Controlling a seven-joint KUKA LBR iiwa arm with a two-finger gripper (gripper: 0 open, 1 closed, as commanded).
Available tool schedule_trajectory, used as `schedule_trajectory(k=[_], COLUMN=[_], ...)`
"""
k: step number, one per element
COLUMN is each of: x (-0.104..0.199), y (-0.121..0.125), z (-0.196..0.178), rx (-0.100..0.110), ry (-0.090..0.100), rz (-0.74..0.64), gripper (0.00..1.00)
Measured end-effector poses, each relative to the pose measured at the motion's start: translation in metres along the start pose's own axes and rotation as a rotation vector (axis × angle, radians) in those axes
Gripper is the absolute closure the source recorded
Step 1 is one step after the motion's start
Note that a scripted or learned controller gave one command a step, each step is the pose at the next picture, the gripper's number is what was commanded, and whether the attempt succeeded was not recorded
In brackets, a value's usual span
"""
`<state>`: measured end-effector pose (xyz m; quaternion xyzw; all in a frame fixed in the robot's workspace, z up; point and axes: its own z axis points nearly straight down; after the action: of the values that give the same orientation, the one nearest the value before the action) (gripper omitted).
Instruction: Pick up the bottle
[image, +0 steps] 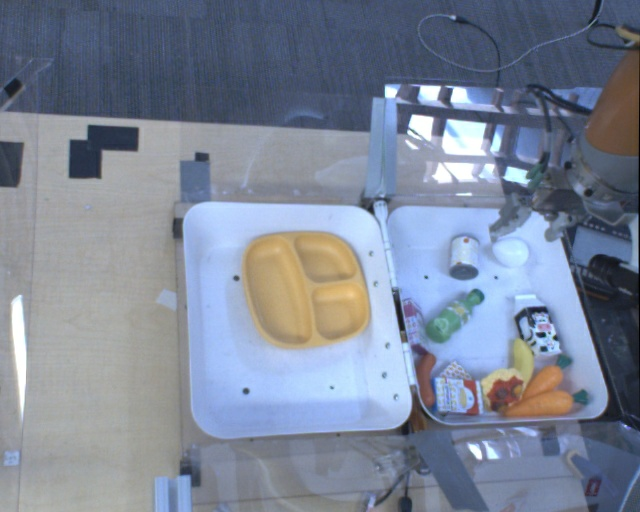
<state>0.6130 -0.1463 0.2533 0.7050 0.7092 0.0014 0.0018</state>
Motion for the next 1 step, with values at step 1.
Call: schedule_trajectory(k=[1], x=[0.023], y=[-0.0141], z=[0.1575], rx=[-0.001], ry=[0.0], rz=[-0.016], gripper=[0.0])
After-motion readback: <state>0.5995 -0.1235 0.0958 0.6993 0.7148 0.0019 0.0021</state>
